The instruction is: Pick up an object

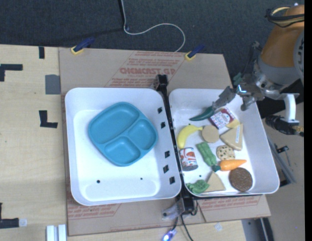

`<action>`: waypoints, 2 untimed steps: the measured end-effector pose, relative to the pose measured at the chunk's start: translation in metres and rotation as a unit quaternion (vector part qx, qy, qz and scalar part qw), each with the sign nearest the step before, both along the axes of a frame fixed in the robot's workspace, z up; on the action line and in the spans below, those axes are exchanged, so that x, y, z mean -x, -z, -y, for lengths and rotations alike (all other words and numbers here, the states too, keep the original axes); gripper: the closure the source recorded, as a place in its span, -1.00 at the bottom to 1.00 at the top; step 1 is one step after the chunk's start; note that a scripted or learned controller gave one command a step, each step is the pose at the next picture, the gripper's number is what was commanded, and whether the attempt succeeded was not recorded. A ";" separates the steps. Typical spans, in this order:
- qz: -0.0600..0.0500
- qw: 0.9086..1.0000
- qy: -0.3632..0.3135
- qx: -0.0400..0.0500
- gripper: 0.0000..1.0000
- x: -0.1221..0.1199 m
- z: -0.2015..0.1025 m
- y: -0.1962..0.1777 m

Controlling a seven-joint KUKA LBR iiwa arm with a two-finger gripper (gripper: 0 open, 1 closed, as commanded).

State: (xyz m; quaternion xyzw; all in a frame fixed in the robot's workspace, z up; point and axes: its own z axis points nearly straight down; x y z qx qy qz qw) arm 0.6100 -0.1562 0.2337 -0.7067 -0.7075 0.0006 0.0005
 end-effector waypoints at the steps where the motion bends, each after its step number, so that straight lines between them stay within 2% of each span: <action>1: 0.003 1.000 -0.004 -0.001 -1.00 0.049 -0.073 -0.068; 2: 0.005 1.000 -0.003 -0.001 -1.00 0.112 -0.111 -0.160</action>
